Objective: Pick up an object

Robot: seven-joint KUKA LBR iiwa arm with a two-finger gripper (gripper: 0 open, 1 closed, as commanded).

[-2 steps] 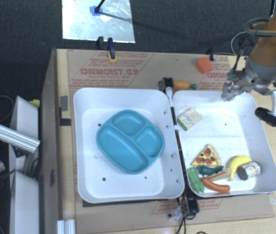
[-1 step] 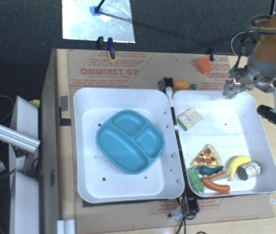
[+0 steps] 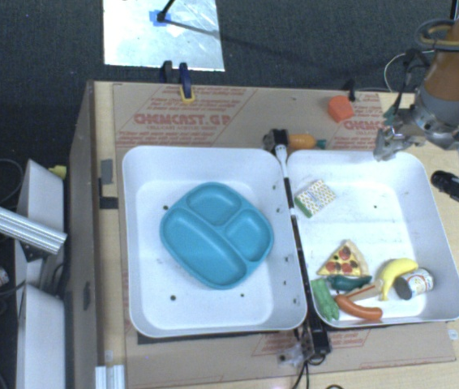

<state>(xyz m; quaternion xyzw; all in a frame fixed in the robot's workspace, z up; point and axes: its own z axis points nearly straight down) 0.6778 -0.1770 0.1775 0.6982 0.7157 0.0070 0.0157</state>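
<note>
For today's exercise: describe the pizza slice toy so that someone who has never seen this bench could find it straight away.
Start at the right-hand white bin, the one without the blue tray. Look toward its near edge, where a cluster of toy food lies. The pizza slice sits at the cluster's upper left, a flat yellow wedge with red dots, unlike the curved banana to its right and the green and red pieces just below it.
</note>
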